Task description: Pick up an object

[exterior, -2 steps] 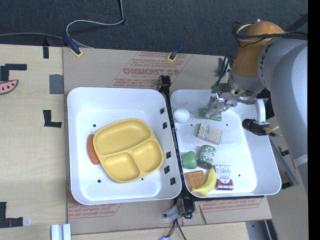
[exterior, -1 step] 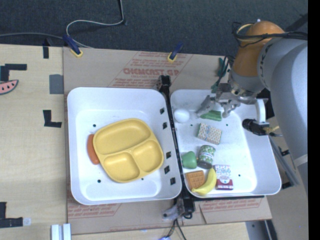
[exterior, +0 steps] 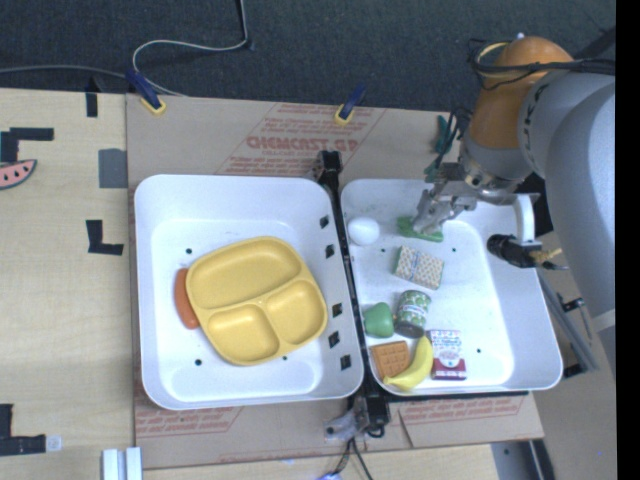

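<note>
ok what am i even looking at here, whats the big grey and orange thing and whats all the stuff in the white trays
You are looking down, at a slant, from one fixed camera above a workbench. The big grey and orange thing is a robot arm reaching in from the right. At its tip is a two-finger gripper, lowered into the far end of the right bin, right at a small green object. I can't tell whether it has hold of anything.

The left bin holds a yellow divided plate with an orange item poking out from under its left edge.

The right bin holds small toy foods: a white ball, a cracker-like square, a green round piece, a small can, a waffle-like square, a banana and a small red-and-white carton.

The arm's job is simply to pick up one object.
</note>
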Robot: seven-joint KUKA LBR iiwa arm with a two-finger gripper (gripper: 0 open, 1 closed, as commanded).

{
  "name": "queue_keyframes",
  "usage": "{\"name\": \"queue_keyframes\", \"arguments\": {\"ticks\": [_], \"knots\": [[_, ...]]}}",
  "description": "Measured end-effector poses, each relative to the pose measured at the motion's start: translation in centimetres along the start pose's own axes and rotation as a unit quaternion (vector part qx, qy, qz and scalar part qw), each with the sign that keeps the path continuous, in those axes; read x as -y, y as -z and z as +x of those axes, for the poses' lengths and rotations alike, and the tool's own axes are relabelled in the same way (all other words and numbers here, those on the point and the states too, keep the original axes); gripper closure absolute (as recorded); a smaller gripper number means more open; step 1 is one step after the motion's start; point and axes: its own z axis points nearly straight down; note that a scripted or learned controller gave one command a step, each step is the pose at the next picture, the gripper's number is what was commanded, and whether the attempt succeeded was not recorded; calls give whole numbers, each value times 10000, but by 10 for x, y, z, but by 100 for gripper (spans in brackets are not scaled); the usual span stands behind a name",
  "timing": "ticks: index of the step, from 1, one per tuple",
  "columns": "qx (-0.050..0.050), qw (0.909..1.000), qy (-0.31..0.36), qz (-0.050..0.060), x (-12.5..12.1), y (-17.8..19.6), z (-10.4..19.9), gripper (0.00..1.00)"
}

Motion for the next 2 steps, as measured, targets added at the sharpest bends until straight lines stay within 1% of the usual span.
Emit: {"name": "queue_keyframes", "arguments": {"ticks": [1,2], "knots": [[1,10000,1,0,0,0,0,0],[22,9994,-89,-341,-14,-33,25,0]]}}
